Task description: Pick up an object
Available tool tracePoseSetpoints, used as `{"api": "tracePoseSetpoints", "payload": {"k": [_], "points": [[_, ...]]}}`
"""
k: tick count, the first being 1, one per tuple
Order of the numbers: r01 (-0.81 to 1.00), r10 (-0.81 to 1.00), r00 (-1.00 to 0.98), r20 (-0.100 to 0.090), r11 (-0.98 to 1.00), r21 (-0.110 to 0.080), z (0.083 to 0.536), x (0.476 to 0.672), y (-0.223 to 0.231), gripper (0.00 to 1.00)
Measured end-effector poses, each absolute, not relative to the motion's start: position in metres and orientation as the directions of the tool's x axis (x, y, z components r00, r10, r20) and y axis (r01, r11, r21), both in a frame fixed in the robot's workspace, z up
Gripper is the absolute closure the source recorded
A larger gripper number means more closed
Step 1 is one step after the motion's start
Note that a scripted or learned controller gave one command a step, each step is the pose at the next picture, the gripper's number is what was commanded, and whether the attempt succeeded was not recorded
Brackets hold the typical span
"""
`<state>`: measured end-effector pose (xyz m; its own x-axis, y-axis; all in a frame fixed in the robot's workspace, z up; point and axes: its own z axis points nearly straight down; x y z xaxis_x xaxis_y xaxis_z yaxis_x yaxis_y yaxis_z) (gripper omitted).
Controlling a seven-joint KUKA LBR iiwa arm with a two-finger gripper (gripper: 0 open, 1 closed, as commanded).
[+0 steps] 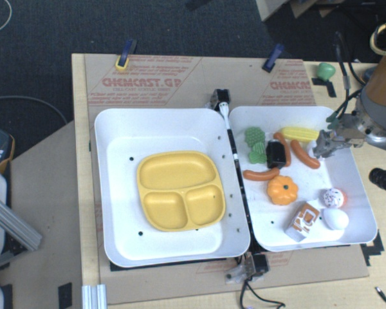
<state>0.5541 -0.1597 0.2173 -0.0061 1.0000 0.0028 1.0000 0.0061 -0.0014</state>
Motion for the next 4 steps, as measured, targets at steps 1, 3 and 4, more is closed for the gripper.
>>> {"api": "tracePoseSetpoints", "payload": {"k": [1,3,4], "points": [[1.000,1.000,-0.006,0.003,0.006,-0.002,0.223,0.545,-0.102,1.00],[1.000,1.000,-0.005,0.002,0.005,-0.003,0.218,0.555,0.004,1.00],[1.000,1.000,-0.006,0.002,0.006,-0.003,0.223,0.545,0.052,1.00]]}}
